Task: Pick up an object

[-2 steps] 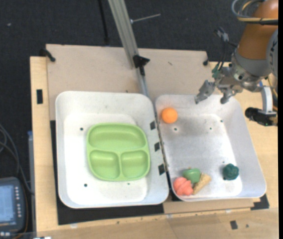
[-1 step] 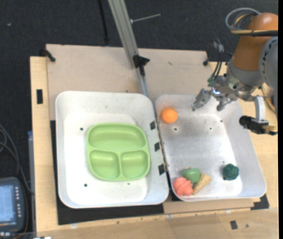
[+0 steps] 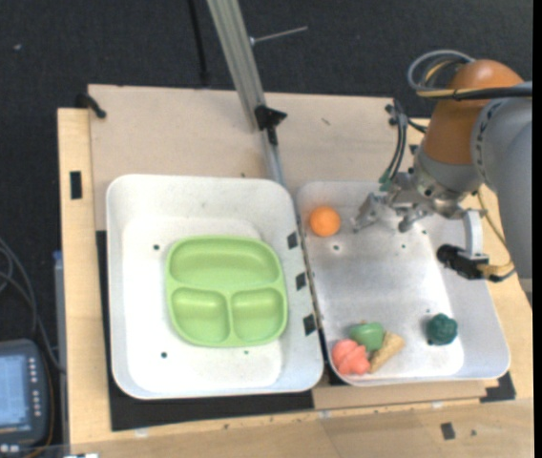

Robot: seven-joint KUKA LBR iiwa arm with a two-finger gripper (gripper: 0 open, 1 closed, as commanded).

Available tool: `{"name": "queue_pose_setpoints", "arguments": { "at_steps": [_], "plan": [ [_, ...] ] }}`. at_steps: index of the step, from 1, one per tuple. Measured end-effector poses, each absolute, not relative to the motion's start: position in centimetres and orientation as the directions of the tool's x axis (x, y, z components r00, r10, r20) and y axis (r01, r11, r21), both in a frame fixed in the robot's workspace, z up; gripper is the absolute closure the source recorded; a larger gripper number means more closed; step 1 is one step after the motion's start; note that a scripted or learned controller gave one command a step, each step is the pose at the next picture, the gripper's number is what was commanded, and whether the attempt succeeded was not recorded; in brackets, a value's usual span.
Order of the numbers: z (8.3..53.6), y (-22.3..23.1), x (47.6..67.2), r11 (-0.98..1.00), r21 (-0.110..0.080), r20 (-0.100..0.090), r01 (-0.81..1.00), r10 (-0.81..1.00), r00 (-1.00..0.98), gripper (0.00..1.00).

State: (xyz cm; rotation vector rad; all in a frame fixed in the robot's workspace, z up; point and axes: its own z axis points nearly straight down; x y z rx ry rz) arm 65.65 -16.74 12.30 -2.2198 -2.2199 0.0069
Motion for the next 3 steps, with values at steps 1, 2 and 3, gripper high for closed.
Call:
{"name": "queue_pose_setpoints", "arguments": {
  "at_steps": [1,2,3],
  "plan": [
    [13.9,-16.9,65.9,-0.001,0.005,-0.003,1.000,1.000,0.001,1.00],
    [20.5,-17.0,66.0,0.001,0.009,-0.002,1.000,1.000,-0.001,1.00],
    [23.1,-17.1,66.1,0.002,0.005,-0.001,1.000,1.000,-0.002,1.00]
  ]
}}
